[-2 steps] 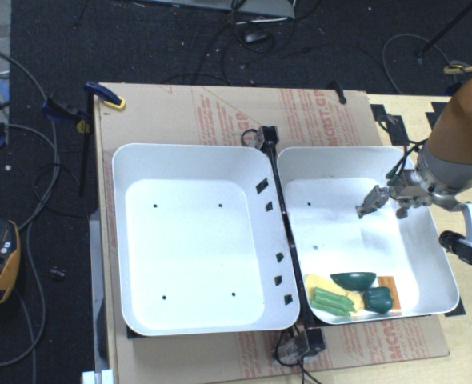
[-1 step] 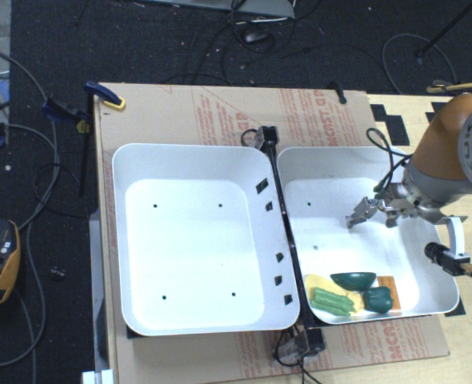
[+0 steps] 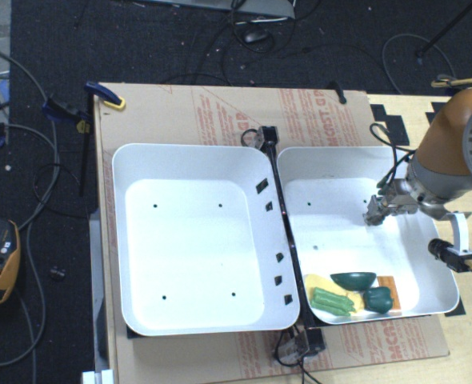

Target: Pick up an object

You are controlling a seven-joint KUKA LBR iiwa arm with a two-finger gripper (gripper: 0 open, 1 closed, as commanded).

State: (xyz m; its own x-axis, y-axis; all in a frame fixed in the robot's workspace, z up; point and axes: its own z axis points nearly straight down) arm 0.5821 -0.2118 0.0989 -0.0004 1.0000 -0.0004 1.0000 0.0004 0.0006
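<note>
In the camera view, several small objects lie at the front of the right bin [image 3: 332,166]: a ridged green piece [image 3: 332,301], a dark teal bowl-shaped piece [image 3: 354,280], a teal lump [image 3: 378,299], a pale yellow flat piece [image 3: 319,283] and an orange piece [image 3: 388,284]. My gripper [image 3: 375,213] hangs over the right bin's middle right, well behind those objects and apart from them. Nothing shows between its tips.
The left bin [image 3: 124,214] sits beside the right one, split from it by a black divider with clips [image 3: 282,222]. Both rest on a cardboard sheet [image 3: 188,110]. Cables and a yellow-handled clamp [image 3: 108,96] lie beyond the bins.
</note>
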